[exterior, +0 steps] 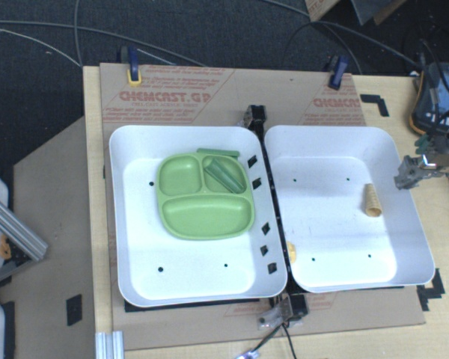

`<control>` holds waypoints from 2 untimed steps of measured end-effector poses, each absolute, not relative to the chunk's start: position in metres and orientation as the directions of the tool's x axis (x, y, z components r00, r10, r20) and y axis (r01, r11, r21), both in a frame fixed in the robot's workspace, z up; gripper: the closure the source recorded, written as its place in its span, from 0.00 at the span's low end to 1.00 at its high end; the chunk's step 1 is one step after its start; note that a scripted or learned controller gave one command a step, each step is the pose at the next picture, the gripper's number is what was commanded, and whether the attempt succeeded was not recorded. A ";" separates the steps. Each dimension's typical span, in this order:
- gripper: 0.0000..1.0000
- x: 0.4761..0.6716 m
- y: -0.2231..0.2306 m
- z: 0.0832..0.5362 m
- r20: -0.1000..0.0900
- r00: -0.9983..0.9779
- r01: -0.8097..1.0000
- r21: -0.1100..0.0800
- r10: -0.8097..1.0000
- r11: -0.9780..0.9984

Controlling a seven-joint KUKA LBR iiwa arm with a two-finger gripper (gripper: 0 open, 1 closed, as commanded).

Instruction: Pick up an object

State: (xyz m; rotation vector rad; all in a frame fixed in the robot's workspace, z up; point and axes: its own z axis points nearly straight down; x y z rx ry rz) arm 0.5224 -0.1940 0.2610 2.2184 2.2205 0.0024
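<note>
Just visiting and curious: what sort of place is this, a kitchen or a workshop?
Most likely a robotics lab bench, not a kitchen. Two white bins sit clamped on a board, loose cables trail over dark carpet, and a gripper reaches in at the right edge.

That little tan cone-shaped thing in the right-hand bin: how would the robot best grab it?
The tan cone lies on its side on the right bin's floor, long axis roughly up-down in the view. Probably best to come straight down from above and close the pincer across its middle, left to right, where it is narrow and nothing crowds it.
</note>
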 end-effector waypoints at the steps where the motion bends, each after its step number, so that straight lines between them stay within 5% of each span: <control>1: 1.00 0.543 -0.147 0.247 0.003 -0.006 1.000 -0.002 1.000 0.006; 2: 1.00 0.557 -0.106 0.240 0.002 -0.005 1.000 -0.001 1.000 0.005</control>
